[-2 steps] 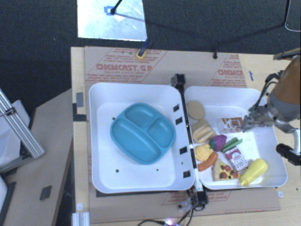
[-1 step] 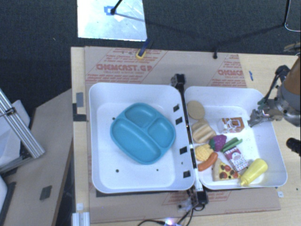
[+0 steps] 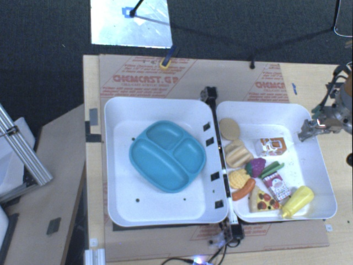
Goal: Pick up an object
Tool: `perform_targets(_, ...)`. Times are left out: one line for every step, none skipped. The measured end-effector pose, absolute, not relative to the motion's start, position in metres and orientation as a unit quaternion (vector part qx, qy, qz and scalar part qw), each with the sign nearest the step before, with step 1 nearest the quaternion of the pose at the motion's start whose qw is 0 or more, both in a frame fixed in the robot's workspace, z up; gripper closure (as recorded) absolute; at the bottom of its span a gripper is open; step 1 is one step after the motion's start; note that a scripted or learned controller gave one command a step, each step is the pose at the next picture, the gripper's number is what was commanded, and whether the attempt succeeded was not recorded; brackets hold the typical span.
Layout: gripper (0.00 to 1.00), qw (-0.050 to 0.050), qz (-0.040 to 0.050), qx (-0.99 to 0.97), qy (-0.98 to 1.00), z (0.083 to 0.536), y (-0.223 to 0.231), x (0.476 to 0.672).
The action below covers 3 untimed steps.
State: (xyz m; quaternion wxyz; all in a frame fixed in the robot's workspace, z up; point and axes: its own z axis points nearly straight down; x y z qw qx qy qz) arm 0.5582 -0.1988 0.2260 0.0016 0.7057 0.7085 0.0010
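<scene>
The right bin [image 3: 309, 115] holds several toy foods. A tan round cookie [image 3: 229, 128] lies at its back left, with a bread roll [image 3: 237, 153] just in front of it. An orange-and-white carton [image 3: 272, 146] sits mid-bin. Purple grapes [image 3: 255, 165], a green vegetable [image 3: 271, 169], yellow corn [image 3: 238, 178], an orange sausage [image 3: 244, 189], a red packet [image 3: 278, 186], a pizza slice [image 3: 262, 202] and a yellow bottle [image 3: 298, 200] crowd the front. My gripper [image 3: 310, 130] hangs over the bin's right rim, to the right of the carton and apart from every toy.
The left bin [image 3: 118, 148] holds a blue divided plate [image 3: 167, 155]. A black divider [image 3: 216, 148] with clips runs between the bins. Cardboard [image 3: 143, 76] lies under both bins, with a shiny sheet [image 3: 130, 15] beyond it.
</scene>
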Motion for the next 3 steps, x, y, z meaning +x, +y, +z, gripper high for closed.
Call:
perform_targets(1.00, 0.000, 0.0003, 0.705, 0.709, 0.227, -0.158, 0.540)
perform_targets(1.00, 0.000, 0.0007, 0.705, 0.710, 0.235, -0.108, 0.526)
perform_targets(1.00, 0.000, 0.0006, 0.704, 0.710, 0.230, -0.054, 0.524)
